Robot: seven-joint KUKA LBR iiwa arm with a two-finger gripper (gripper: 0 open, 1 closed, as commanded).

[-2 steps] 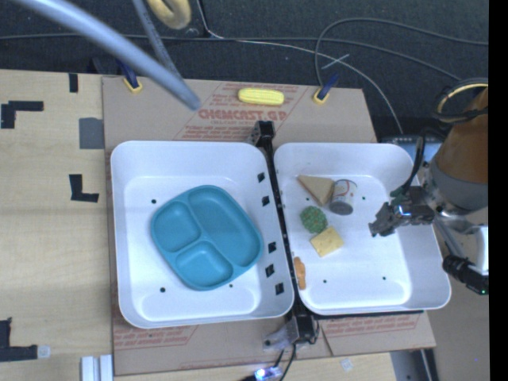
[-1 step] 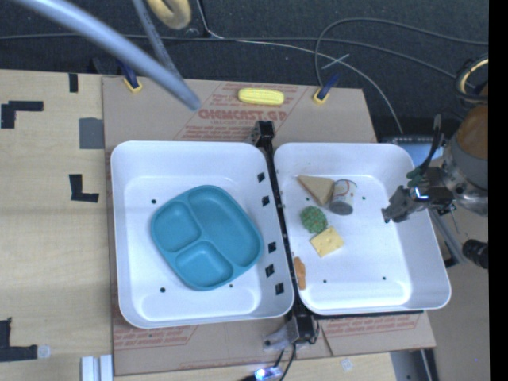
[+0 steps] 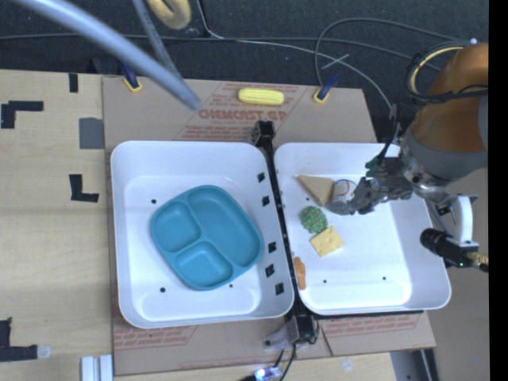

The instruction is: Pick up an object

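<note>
My gripper (image 3: 348,205) hangs low over the right bin (image 3: 397,288), reaching in from the right. Just left of its tip lies a tan wedge (image 3: 316,186) with a thin wire loop (image 3: 344,187) beside it. Below those sit a green broccoli piece (image 3: 313,218) and a yellow cheese block (image 3: 326,242). A small orange piece (image 3: 299,271) rests against the bin's left wall. The gripper's tip is close to the wedge and the broccoli, and nothing shows between its fingers.
The left bin (image 3: 135,173) holds a blue divided plate (image 3: 205,236). A yellow corn-like toy (image 3: 260,96) lies on the cardboard behind the bins. Black clips line the divider (image 3: 270,205) between the bins. Cables run across the dark area at the back.
</note>
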